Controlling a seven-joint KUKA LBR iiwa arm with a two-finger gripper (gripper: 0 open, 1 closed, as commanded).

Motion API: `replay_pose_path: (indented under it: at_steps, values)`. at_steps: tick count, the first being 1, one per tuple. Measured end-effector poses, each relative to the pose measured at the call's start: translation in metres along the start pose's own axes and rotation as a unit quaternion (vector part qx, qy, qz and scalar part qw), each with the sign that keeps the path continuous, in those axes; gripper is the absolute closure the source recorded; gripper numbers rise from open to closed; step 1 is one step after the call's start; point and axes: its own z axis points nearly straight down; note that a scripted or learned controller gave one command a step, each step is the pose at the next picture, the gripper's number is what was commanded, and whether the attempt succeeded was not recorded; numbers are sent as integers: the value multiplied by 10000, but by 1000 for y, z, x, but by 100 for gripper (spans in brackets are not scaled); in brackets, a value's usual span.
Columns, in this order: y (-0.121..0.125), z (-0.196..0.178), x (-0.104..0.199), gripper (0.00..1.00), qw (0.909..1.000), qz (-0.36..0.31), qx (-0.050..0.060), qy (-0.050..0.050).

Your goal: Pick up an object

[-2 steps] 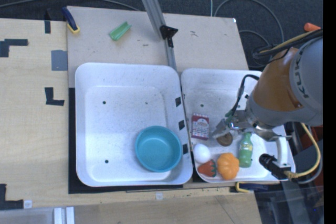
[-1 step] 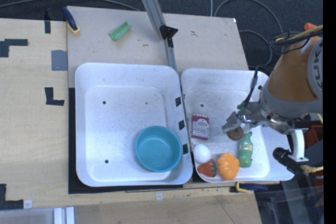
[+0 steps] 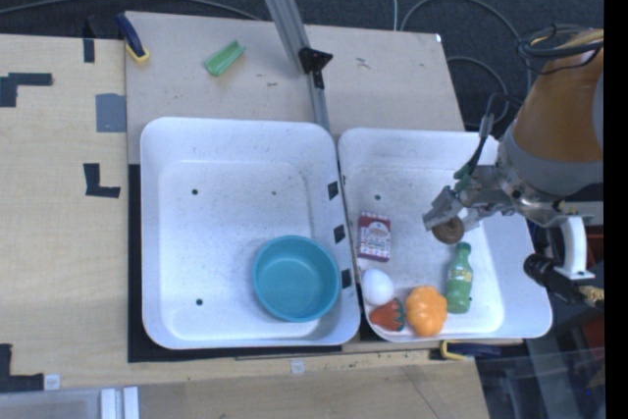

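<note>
In the right bin (image 3: 412, 157) lie a small red packet (image 3: 374, 236), a white egg-shaped ball (image 3: 377, 287), a red piece (image 3: 389, 314), an orange pepper-like toy (image 3: 426, 309) and a green bottle (image 3: 458, 278). My gripper (image 3: 446, 219) hangs over the right part of this bin, just above the bottle. A small brown round object (image 3: 449, 231) sits at its fingertips. The view does not settle whether the fingers clasp it or merely hover over it.
The left bin (image 3: 196, 152) holds a blue bowl (image 3: 294, 278) near its front right corner. A green block (image 3: 224, 58) and a blue-yellow clamp (image 3: 132, 39) lie on the board behind the bins. A grey pole (image 3: 285, 0) slants across the back.
</note>
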Motion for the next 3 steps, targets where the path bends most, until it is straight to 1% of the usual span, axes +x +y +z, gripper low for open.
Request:
replay_pose_path:
  at_steps: [1, 2, 3]
  values:
    - [4, -2, 45, 100, 10000, -18, 23, 11]
    - [2, 2, 91, 100, 10000, -15, 31, 10]
    - [14, 16, 140, 100, 10000, -17, 34, 5]
